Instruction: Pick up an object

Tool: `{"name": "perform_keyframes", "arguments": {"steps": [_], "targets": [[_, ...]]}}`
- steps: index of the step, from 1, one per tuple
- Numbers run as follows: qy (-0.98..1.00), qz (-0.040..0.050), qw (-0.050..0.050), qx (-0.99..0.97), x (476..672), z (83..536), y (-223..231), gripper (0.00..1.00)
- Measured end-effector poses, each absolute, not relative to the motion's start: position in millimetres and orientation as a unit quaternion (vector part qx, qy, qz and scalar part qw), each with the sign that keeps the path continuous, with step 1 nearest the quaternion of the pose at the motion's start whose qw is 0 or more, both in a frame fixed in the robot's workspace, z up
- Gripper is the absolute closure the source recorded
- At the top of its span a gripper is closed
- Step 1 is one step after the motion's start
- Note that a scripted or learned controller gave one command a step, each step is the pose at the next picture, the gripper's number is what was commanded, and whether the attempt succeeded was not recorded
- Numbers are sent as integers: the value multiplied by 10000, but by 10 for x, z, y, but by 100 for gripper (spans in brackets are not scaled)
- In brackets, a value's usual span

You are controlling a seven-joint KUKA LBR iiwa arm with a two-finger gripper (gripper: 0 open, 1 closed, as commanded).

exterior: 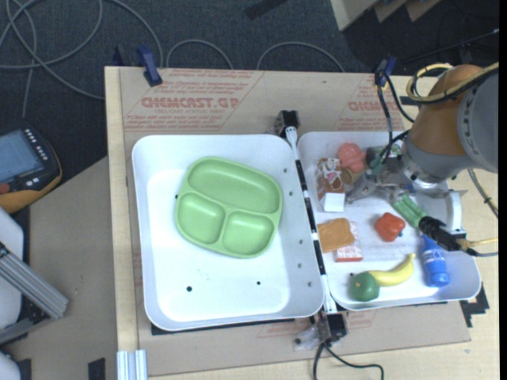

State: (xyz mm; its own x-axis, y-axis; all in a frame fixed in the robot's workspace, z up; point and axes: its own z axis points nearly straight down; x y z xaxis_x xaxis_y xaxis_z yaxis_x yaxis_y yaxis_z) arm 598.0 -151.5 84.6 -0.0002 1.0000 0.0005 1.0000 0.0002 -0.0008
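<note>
The grey arm [475, 125] reaches in from the right, its orange band [436, 117] above the wrist. The wrist bends down and leftward, holding the pincer [372, 182] low, its dark metal parts pointing left.

A green divided plate [230, 207] lies in the left bin [150, 236]. Both bins sit on a brown board [198, 101] printed with red lettering, held by blue clamps [148, 64] at its far edge. Grey cables [71, 22] loop over the dark floor. A handheld screen [20, 161] rests at far left.
</note>
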Motion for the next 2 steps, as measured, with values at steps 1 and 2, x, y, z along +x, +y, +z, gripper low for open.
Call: {"name": "perform_keyframes", "arguments": {"steps": [1, 2], "targets": [[-7074, 144, 176, -7064, 6572, 829, -1393, 0], [-7068, 168, 165, -7070, 6566, 801, -1343, 0]]}}
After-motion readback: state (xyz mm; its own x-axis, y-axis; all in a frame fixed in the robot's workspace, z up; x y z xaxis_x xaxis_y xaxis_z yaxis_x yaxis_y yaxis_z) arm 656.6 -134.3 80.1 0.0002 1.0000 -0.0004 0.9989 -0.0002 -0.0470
